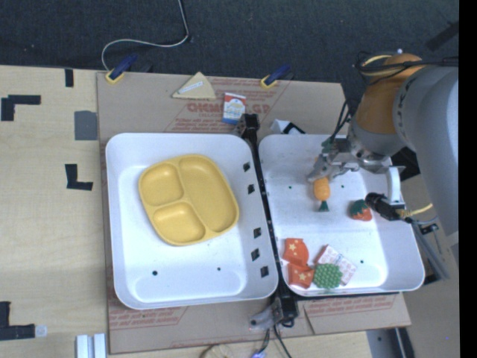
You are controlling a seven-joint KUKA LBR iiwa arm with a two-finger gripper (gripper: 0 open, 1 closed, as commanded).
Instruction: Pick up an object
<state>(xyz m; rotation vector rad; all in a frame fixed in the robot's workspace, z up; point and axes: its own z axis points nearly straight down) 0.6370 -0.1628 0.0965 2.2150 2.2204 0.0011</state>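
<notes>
In the right bin (287, 162) lies a small orange carrot-like toy (321, 190) with a green stem pointing toward the front. My gripper (328, 171) hangs directly over its far end, touching or nearly touching it. A red strawberry toy (361, 212) lies to the right of the carrot. At the bin's front sit two orange-red packets (297, 262), a green round piece (327, 276) and a pink-and-white card (337, 259).
The left bin (123, 162) holds a yellow divided plate (188, 198). Behind the bins on the cardboard stand a small red-and-white box (234, 108) and a tan wedge (195, 88). The grey arm (425, 118) with its orange band covers the right bin's far right corner.
</notes>
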